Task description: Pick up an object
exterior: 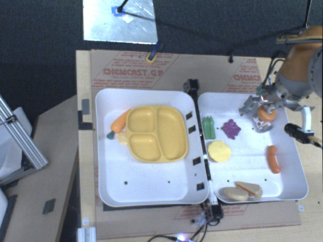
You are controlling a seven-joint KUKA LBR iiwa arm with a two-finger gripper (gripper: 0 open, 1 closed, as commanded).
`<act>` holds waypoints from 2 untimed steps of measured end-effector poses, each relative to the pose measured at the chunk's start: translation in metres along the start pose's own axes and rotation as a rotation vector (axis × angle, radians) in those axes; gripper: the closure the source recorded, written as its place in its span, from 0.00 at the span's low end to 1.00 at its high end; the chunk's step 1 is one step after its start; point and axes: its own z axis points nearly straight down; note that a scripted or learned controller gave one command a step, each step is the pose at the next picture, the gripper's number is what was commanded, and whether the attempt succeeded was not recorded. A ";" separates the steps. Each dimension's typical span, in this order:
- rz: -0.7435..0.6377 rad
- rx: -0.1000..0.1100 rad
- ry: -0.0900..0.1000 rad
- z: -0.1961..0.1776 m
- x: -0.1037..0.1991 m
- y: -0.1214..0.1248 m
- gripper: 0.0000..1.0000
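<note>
At the bottom of the frame, in the right bin [298, 185], one sandwich [243, 191] lies near the bin's low edge. Up from it, at the right, lies one orange sausage [273, 159]. One round yellow thing [219, 152] sits close to the wall between my two bins. Just above it is one green veggie [208, 127], and beside that one bunch of purple grapes [231, 128].

The left bin [108, 185] holds one yellow plate [153, 133] with three parts. One carrot [119, 122] lies touching the plate's left side, with a small pale yellow bit [122, 138] just under it.

My tool [263, 116] is in the upper right of the frame, low over the right bin. One small orange and white thing [266, 115] sits right at its tips. I cannot tell if my tool is squeezed on it or let loose, because the metal parts hide it.

Farther up, past the bins, one shiny metal sheet [120, 13] lies at the top left. One small yellow thing [151, 57] sits on the brown table [131, 69] just below it.
</note>
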 end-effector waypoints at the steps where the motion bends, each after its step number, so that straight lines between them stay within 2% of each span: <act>1: -0.003 -0.006 -0.005 -0.012 -0.001 0.002 1.00; 2: 0.000 0.003 0.003 -0.058 -0.003 -0.001 1.00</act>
